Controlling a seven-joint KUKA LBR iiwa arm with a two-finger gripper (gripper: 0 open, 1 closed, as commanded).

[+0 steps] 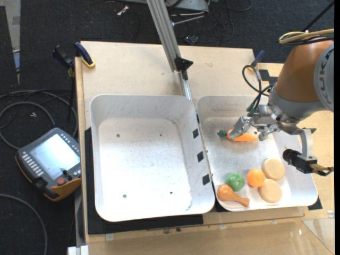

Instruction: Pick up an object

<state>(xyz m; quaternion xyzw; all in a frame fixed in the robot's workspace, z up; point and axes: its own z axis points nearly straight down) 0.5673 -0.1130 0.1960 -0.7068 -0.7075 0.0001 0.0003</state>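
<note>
1. The grey arm with its orange band is reaching in from the right, and its two-finger gripper (247, 129) is hanging low over the right-hand shallow white bin (212, 113).
2. An orange carrot-shaped toy with a green tip (240, 137) is lying at the jaws — touching or just under them, too close to call — and whether they are released or clenched on it, I cannot tell.
3. Toward the bin's near edge, a small cluster is sitting well apart from the gripper: a green ball (235, 181), an orange ball (255, 178), two pale beige round pieces (274, 169) and a tan drumstick-shaped toy (231, 195).
4. The left-hand white bin (141, 155) is lying beside it on the wooden bench (133, 62) — rims touching.
</note>
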